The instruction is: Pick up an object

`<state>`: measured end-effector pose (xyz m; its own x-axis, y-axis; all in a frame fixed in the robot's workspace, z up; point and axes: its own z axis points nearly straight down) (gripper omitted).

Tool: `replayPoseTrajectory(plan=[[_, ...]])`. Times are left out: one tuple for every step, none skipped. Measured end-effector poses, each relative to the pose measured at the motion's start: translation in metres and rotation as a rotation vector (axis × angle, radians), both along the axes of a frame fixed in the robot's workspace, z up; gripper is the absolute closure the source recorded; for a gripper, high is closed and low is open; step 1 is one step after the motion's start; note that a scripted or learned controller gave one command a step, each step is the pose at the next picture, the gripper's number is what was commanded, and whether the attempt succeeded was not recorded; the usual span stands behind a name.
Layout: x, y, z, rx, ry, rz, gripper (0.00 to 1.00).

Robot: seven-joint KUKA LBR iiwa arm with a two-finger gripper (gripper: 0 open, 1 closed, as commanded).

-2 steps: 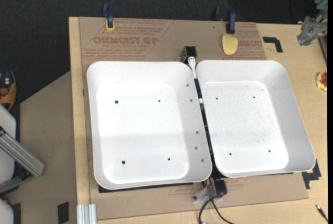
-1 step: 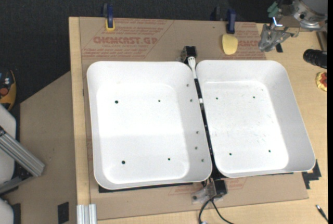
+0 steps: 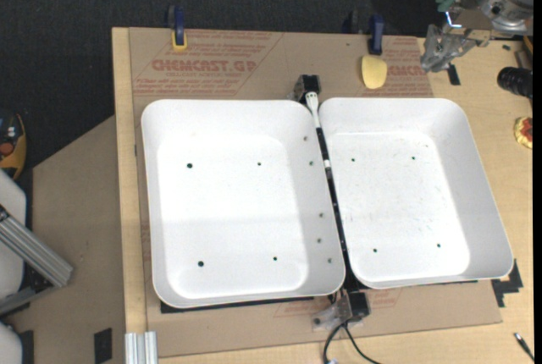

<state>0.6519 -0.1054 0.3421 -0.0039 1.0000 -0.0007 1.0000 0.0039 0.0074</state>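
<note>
Where the near edge of the worktop (image 3: 254, 337) meets my view, a black cable and a small clamp (image 3: 351, 307) sit at the seam between the two bins. I see the left bin (image 3: 157, 210) and the right bin (image 3: 483, 210) lying side by side on a brown board printed with red lettering, their inner rims touching along a dark strip; each shows only white floor with a few dark dots. At the far end of that seam a second black clamp (image 3: 306, 87) grips the rims. Beyond the right bin, on the board just beside a blue clamp (image 3: 376, 34), rests a small pale yellow object (image 3: 373, 72), outside both bins; it may be a sponge or a foam piece, though I cannot be sure at this size. A second blue-and-yellow clamp (image 3: 176, 25) holds the board's far left edge. Farthest off, at the upper right, the tool (image 3: 440, 49) hangs above the board's far corner, near the yellow object but apart from it. I cannot tell how the tool is set.
</note>
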Motion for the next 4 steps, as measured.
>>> replayPoseTrajectory(plan=[[0.014,0.067,-0.083,0.004,0.016,0.003,1.0],[-0.002,0.05,-0.056,0.0,0.007,-0.005,1.0],[-0.012,0.049,-0.035,0.0,0.003,-0.005,1.0],[-0.046,0.059,-0.015,0.002,0.007,-0.003,1.0]])
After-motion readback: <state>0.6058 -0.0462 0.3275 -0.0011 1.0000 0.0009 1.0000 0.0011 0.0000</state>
